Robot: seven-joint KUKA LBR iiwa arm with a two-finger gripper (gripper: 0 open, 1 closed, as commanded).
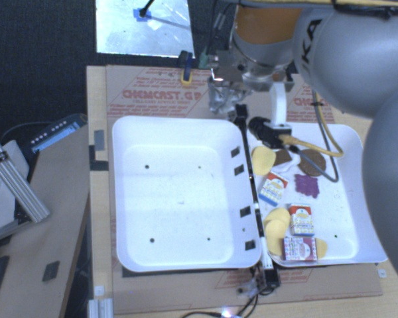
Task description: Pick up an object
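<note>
The gripper (227, 105) hangs over the far end of the divider (249, 181) between the left bin (179, 197) and the right bin (341, 204); whether it is wide or narrow I cannot tell from this angle. The things to pick lie crowded in the right bin: yellow pieces (276, 221), a brown disc (312, 161), a purple piece (307, 184) and small cartons (302, 220). Coming straight down here risks striking the divider, and a grasp among such close neighbours may only shove them aside. The cartons' print is too small to read; the board (152, 93) beneath reads "CHEMCAST".

Cartons (302, 221) and what may be chips (276, 222) lie in the right bin (348, 211), toward its left wall.
</note>
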